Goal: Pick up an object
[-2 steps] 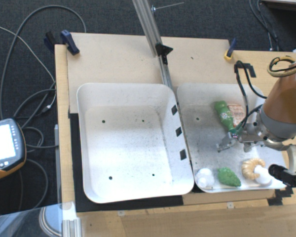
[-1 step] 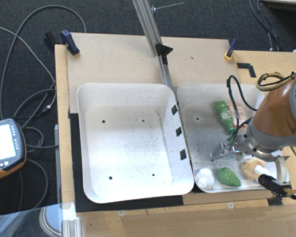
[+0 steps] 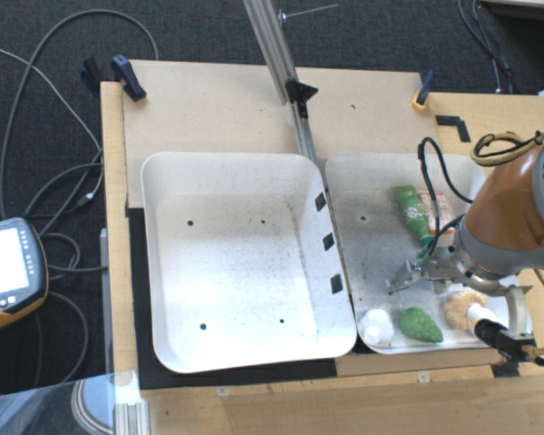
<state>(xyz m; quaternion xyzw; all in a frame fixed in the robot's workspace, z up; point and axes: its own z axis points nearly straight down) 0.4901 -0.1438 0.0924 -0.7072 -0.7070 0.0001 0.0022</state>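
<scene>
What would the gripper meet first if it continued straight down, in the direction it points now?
Probably the bare floor of the right bin. The gripper points down there, between the green bottle and the green lump. Depth is unclear from this view.

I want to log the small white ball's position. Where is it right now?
The white ball lies in the near left corner of the right bin, just left of the green lump.

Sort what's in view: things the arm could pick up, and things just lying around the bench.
For the job:
- green bottle
- green lump
- white ball
- tan object
- gripper

Lying about:
- left bin
- blue clamp
- handheld screen
- floor cables
</scene>
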